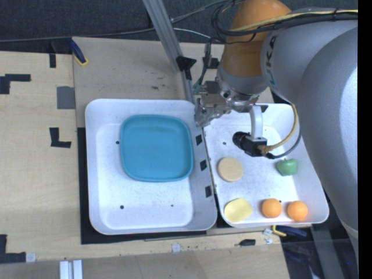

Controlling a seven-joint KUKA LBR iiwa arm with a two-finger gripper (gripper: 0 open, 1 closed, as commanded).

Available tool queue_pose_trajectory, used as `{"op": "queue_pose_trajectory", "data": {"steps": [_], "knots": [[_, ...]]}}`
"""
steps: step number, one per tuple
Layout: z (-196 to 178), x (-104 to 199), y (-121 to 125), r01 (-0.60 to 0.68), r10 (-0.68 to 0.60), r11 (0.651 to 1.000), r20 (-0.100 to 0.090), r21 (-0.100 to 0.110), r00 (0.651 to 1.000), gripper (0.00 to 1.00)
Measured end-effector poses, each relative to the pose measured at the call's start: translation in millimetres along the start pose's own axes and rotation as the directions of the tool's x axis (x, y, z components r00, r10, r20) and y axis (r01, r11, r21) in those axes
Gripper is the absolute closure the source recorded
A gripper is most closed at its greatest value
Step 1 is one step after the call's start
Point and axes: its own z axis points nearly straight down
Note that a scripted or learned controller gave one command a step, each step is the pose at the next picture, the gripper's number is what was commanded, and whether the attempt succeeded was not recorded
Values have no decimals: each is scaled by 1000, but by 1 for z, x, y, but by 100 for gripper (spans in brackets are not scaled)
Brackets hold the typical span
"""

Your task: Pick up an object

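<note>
The right bin (258,179) holds a tan round biscuit (231,169), a pale yellow piece (238,210), two orange balls (271,208) (297,210) and a small green item (286,167). A blue square plate (156,147) lies in the left bin (104,173). My gripper (204,113) hangs over the far left corner of the right bin, close to the divider between the bins, up and left of the biscuit. Nothing is seen in its grasp. A black part with a yellow cable (250,143) hangs below the wrist, just above the biscuit.
A slanted metal pole (165,28) rises behind the bins near the gripper. The big grey arm body (325,97) covers the right side of the view. Black clips (204,166) sit along the wall between the bins.
</note>
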Motion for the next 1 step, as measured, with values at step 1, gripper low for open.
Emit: {"op": "queue_pose_trajectory", "data": {"steps": [1], "knots": [[13,57,13,-1,1,1000,1,2,1000,100]]}}
